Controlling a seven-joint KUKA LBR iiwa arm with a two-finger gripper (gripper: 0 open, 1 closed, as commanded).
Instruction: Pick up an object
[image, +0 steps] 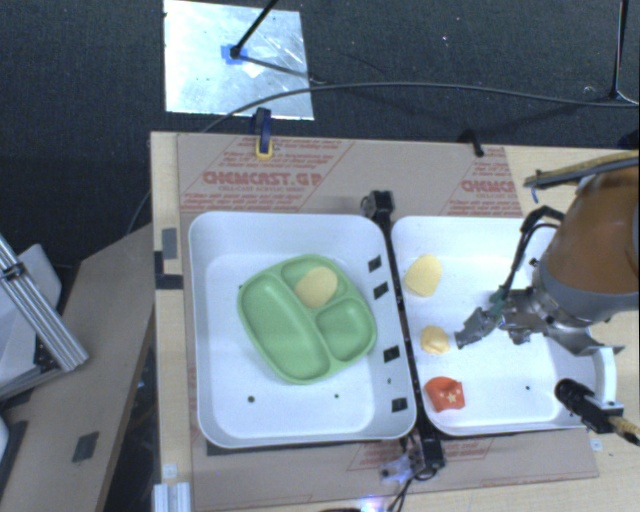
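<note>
Your gripper (478, 328) hangs low over the right bin (500, 235), its dark fingers reaching left toward the small yellow piece (435, 340), which lies just left of the tips near the bin's left wall. You cannot tell from this slanted view how far the fingers are parted, and nothing shows between them, so treat the hand as carrying nothing.

To do this step well, I judge you should centre the fingers over that piece before descending, keeping off the divider between the bins, and confirm a grasp before lifting.

The piece is small, rounded and pale yellow, likely toy food. A larger yellow lump (424, 275) sits farther away, and a red piece (446, 393) nearer. In the left bin (230, 300), a green divided plate (285, 335) holds another yellow lump (317, 288).
</note>
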